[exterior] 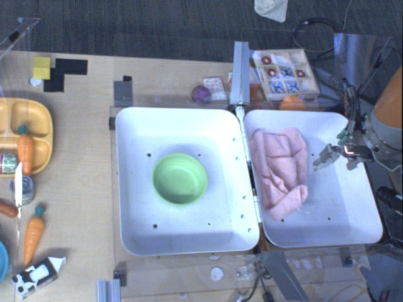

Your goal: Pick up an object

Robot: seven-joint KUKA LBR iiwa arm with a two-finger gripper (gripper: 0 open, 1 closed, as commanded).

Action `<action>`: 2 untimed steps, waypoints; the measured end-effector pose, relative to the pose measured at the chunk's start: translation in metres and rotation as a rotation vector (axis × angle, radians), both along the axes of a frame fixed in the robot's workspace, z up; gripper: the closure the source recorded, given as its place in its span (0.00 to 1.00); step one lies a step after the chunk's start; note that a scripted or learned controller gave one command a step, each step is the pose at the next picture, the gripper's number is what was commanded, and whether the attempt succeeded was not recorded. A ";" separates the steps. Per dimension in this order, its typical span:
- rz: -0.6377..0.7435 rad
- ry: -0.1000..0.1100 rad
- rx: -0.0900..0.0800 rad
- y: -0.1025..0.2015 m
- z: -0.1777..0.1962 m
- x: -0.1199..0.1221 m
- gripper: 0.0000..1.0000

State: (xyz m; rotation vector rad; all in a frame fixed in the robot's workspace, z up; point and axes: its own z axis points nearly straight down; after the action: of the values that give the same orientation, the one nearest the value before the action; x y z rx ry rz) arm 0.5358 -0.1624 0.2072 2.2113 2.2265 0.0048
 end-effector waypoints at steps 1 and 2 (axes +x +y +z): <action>-0.016 -0.007 -0.002 -0.005 -0.116 0.067 0.00; 0.298 -0.012 -0.006 0.010 -0.116 0.032 0.00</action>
State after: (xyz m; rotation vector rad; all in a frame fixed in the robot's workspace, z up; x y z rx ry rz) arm 0.5681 -0.1524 0.0913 1.8494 2.5201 0.0125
